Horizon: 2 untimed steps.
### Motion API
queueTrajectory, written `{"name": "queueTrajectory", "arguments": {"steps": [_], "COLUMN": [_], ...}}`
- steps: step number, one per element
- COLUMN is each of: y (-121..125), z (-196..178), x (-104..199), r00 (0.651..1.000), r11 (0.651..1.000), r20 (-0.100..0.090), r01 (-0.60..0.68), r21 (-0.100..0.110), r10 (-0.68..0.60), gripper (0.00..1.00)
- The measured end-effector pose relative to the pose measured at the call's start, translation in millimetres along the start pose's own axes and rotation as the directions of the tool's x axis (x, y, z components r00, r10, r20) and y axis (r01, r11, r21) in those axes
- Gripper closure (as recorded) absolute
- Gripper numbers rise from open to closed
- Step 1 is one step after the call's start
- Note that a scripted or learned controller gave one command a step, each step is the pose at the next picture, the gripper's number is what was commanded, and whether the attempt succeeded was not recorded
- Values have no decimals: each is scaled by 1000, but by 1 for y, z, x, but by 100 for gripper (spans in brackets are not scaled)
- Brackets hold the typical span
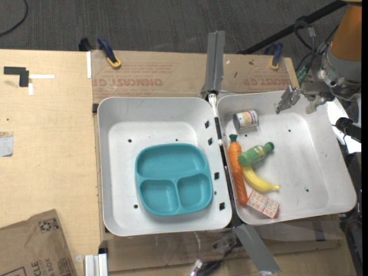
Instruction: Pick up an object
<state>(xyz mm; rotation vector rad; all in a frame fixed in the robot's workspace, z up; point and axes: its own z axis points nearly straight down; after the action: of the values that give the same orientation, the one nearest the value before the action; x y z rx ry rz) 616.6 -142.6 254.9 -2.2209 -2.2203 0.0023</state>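
The right bin [313, 154] holds several items along its left side: a small tin can [246, 119] lying on its side, an orange carrot [236, 171], a green bottle [255, 154], a yellow banana [260, 181] and a small pink-and-white box [263, 203]. My gripper [299, 101] hangs over the bin's back edge at the upper right, open, with nothing between its fingers. It is well apart from the items, up and to the right of the can.
The left bin [115, 154] holds a teal divided plate [173, 179]. A grey divider post [215, 62] stands between the bins at the back. Blue clamps [108, 52] hold cardboard behind the bins. Cables run near the arm at upper right.
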Motion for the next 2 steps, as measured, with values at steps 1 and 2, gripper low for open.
{"name": "queueTrajectory", "arguments": {"steps": [1, 2], "y": [-37, 27], "z": [143, 156], "x": [10, 27], "r00": [991, 996], "r11": [991, 996], "r20": [5, 7], "r01": [133, -93], "r21": [-21, 20], "r10": [-133, 92], "gripper": [0, 0]}}
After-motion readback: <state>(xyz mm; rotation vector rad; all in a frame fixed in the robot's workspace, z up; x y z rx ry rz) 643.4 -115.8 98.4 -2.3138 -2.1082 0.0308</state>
